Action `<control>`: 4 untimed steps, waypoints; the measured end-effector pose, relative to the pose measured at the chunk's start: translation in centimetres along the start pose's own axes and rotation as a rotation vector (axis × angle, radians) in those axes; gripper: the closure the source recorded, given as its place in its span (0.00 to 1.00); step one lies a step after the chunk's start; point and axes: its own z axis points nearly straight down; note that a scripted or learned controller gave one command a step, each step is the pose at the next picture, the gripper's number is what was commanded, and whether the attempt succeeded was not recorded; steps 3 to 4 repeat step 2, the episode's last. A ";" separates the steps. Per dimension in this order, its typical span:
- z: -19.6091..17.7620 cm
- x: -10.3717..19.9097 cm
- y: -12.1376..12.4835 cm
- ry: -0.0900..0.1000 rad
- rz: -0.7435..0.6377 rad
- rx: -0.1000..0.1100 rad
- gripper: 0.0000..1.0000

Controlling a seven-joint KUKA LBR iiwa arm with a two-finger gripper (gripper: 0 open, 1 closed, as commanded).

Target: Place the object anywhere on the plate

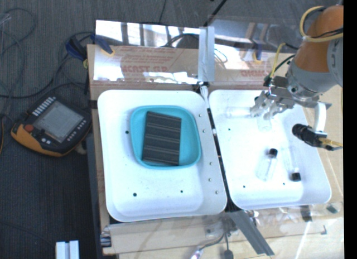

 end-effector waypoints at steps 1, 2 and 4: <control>0.0 0.0 0.0 0.000 0.000 -0.001 0.00; -10.6 -3.4 0.8 -0.001 -0.219 -0.005 0.00; -10.6 -3.4 0.8 -0.001 -0.219 -0.005 0.00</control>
